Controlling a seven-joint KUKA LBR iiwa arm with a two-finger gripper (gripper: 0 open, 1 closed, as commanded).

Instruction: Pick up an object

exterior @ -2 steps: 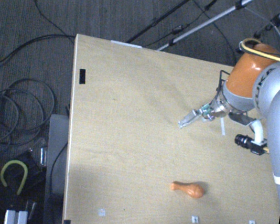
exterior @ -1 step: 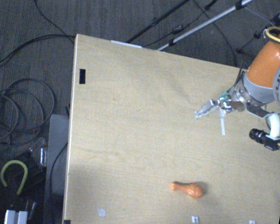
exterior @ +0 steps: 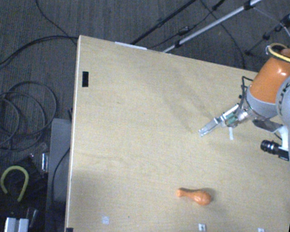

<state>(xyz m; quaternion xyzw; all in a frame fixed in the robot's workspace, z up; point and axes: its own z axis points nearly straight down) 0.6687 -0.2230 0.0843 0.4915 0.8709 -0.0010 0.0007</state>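
Hovering: my gripper [exterior: 207, 131], slanted down and to the left from the orange-banded wrist [exterior: 272, 79], tip over bare wood in the right half of the bench [exterior: 130, 138]; nothing between my fingers.

Jaw state: cannot tell; the tip is small and pale against the board, too blurred to read as apart or together.

Item, task's own: one orange object [exterior: 196, 195], bulbous at its right end, tapering to a narrow neck on the left, lying flat on the bench; position nearer the front edge, well apart from my tip, roughly below it in the camera view.

Item, incidental: small markers [exterior: 202, 227] on the board just in front of the orange object; cables and tools on the floor [exterior: 15, 135] to the left.

Step in hand, by my judgement: approach, not yet grasp; no contact made.

Next move calls for: travel toward the front edge until I am above the orange object; jaws spread; closing line across the fat end or mid-body rather than the thin neck; descent to the board; the rounded shape may roll or squirt aside if I close off-centre.
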